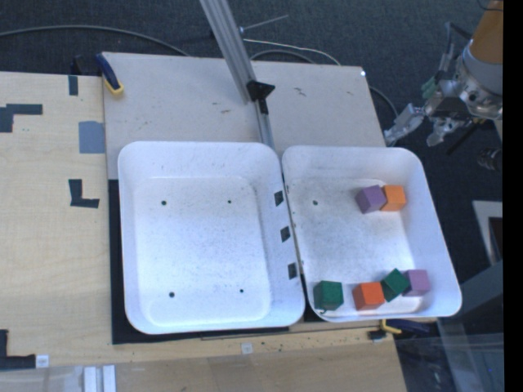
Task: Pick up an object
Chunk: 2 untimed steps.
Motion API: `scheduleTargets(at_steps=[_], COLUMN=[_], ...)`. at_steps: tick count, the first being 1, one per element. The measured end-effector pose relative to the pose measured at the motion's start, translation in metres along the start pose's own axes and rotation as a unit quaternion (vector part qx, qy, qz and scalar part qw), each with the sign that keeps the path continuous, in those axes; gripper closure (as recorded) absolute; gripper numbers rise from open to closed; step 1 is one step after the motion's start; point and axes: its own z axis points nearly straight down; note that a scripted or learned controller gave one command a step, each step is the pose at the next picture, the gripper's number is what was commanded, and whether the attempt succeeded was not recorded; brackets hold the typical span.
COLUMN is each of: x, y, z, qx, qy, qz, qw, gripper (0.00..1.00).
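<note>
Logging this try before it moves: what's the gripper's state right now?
Gripper: open, holding nothing, up beyond the right bin's far corner.

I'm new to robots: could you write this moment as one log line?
phase: before pick | tool: above right bin's far-right corner, nothing between fingers | right bin: six blocks | left bin: no blocks

Your arm's parked way up in the top right corner of the view, orange band above the wrist showing at the edge. The end effector [431, 119] hangs out past the bench's far right side, up in the air, angled down and to the left.
</note>
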Motion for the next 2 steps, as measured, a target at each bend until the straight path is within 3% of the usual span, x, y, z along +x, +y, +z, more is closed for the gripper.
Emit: scheduleTargets(at_steps=[1, 2], x=[-0.010, 0.012], y=[-0.010, 0.013], z=[0.148, 0.199], qx=[0.004, -0.002], qy=[0.001, 0.000], qz=[0.000, -0.001], qw=[1.0000, 1.0000], gripper=[0.00, 0.00])
